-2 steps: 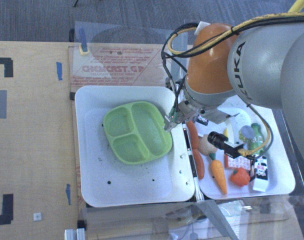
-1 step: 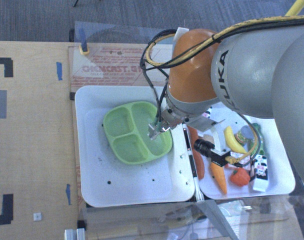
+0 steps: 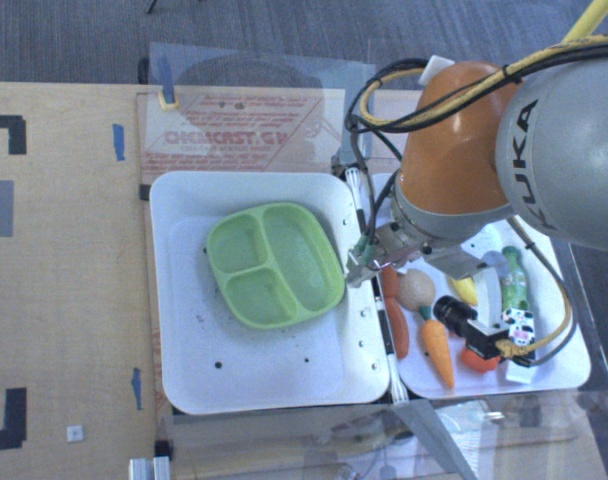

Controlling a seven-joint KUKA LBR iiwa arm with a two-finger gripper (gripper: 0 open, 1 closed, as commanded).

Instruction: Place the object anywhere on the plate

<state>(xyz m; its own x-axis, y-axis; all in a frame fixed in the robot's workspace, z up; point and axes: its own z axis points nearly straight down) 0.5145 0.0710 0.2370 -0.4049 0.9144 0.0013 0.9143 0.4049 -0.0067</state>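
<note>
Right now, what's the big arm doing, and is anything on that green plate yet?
Gripper low at the bins' shared edge, fingers unreadable. Green three-compartment plastic plate bare, in left white bin. Toy carrot and other items in right bin.

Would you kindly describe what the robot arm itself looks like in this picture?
The arm is a thick, rounded grey body with dark letters "KU" printed on its side. Above the wrist sits a glossy orange band, dome-shaped from this angle. Yellow cables and black cables loop along it. Below the band, a metallic grey gripper carries small mechanical parts.
</note>
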